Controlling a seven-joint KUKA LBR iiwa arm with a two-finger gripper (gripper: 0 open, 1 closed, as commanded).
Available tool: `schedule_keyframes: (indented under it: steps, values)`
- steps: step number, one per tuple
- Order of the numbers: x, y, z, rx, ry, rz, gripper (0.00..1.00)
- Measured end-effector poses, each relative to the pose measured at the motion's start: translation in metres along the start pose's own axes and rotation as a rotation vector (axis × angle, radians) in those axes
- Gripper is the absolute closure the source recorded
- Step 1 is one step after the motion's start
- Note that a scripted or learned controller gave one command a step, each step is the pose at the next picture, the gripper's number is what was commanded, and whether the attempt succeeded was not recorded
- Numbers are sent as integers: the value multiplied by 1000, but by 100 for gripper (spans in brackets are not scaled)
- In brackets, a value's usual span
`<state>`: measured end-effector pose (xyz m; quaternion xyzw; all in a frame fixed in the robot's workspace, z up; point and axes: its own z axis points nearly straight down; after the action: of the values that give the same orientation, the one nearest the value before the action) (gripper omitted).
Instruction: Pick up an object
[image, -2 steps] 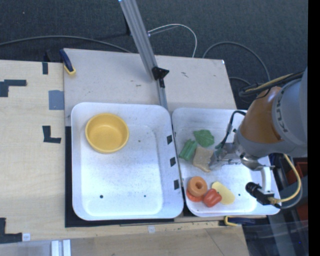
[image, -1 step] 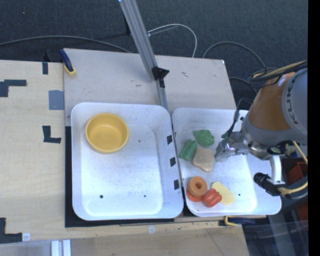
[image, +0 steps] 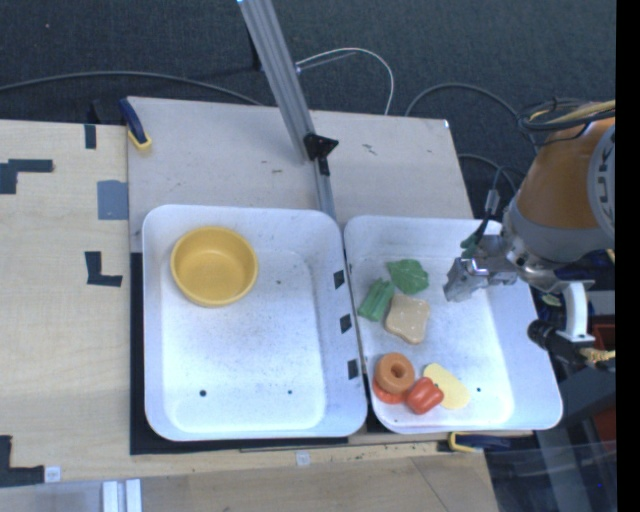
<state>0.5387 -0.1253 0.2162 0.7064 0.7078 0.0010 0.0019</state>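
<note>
The right bin (image: 520, 395) holds a cluster of toy foods: a dark green leafy piece (image: 408, 274), a lighter green piece (image: 376, 299), a tan bread slice (image: 407, 319), an orange ring like a doughnut (image: 394, 373), a red pepper (image: 423, 397) and a yellow piece (image: 449, 386). My gripper (image: 461, 283) hangs over the right bin's upper right part, to the right of the dark green piece and apart from it. Nothing shows between its fingertips.
A yellow bowl (image: 213, 265) sits in the upper left of the left bin (image: 250, 400). A slanted metal pole (image: 290, 95) rises from the seam between the bins at the back. Cables lie behind the bench.
</note>
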Motion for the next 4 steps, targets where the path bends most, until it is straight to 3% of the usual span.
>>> schedule_keyframes:
  steps: [1, 3, 4]
  values:
    - [7, 6, -59, -1, 0, -1, 100]
    - [115, 15, -31, 8, 3, -4, 100]
    - [166, 6, -36, 7, 3, -5, 100]
